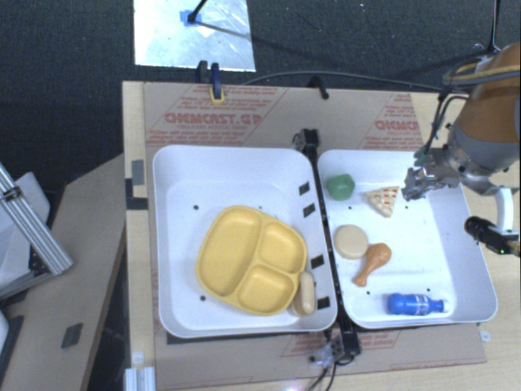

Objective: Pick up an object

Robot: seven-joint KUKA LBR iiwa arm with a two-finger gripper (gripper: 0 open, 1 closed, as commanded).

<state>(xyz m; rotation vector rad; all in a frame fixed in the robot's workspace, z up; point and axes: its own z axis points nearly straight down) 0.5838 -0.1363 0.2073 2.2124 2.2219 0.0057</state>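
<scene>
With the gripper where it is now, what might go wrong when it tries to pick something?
1. The gripper is beside the thin wedge; a flat piece may slip out.
2. The beige disc touches the drumstick, so grasping one may push the other.
3. The blue bottle lies on its side and could roll.

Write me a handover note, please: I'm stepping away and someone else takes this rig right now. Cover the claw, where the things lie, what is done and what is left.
Claw: over the right bin, near its far side, just right of the pizza slice. Nothing is seen in its grip.
Right bin: green ball at the far left, round beige biscuit and chicken drumstick mid-bin, blue bottle lying at the near edge.
Left bin: yellow compartment tray, with a bread roll against its near right corner.
Done: the arm is at the right bin.
Left: the pick itself; nothing is lifted. The pizza slice is nearest.
</scene>
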